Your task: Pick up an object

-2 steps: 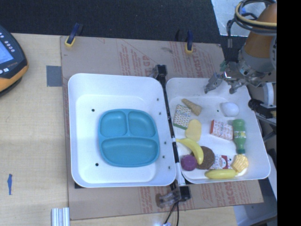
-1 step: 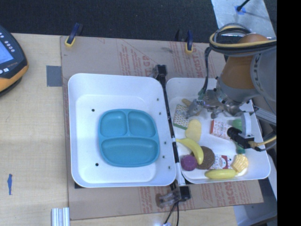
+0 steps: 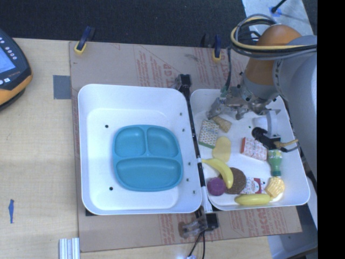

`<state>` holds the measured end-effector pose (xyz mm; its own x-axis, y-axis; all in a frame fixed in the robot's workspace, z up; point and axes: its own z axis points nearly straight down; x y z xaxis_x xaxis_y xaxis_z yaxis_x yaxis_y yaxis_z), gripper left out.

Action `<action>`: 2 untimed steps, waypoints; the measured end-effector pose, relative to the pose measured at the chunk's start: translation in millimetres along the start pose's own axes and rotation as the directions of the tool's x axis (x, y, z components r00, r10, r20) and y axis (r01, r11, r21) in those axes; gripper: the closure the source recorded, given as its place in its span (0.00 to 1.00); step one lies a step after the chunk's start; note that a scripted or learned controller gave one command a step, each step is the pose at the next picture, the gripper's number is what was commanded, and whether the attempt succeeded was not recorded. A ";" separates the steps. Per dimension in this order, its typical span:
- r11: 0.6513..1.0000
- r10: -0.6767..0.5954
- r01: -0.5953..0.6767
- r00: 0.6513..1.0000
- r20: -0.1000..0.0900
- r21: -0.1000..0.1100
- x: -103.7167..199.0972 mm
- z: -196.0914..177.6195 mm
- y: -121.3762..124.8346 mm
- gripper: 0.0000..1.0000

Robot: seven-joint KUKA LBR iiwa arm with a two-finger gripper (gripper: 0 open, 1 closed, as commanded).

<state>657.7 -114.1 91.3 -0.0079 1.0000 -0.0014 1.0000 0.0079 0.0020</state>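
Grey arm (image 3: 291, 63) reaches down over the right bin (image 3: 302, 196); jaws' state unclear; beneath lies a tan cracker (image 3: 222, 123), flat, untouched.

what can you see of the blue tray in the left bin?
The blue tray is a rounded-rectangle plate that looks like smooth plastic, light blue all over. It has three compartments: two small ones along the far side and one wide one along the near side, with nothing in them. It lies flat, right way up, near the middle of the left bin, resting on its floor, apart from the walls.
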 end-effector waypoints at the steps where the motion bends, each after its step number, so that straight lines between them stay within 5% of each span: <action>1: 1.000 -0.001 0.001 1.000 -0.001 0.006 -0.5 -11.4 -2.5 1.00; 2: 1.000 0.001 -0.001 1.000 -0.001 0.008 7.4 -0.5 -1.8 1.00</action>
<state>655.9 -106.7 91.8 -0.0065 1.0000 -0.0006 1.0000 0.0065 -0.0057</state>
